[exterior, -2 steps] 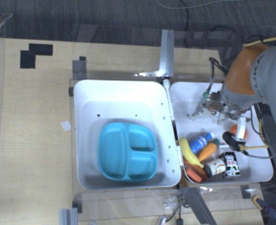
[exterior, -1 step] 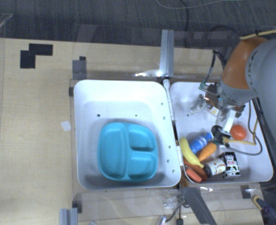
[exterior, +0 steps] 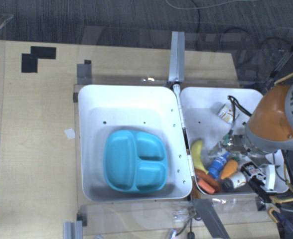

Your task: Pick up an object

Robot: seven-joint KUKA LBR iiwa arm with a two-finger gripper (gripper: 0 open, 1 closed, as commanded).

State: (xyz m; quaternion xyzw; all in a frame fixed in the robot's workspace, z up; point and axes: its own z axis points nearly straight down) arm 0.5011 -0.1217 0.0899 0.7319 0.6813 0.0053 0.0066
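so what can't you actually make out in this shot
- Gripper: in the camera view the arm's wrist covers it, so its state is unclear.
- Small items in the right bin: the banana and blue bottle read, but the pile under the arm is partly hidden.
- Packet: label too small to read.

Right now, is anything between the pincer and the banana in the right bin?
Nothing visible. The banana lies open at the bin's left wall; the pincer is beside it, with the blue bottle and carrot lower down.
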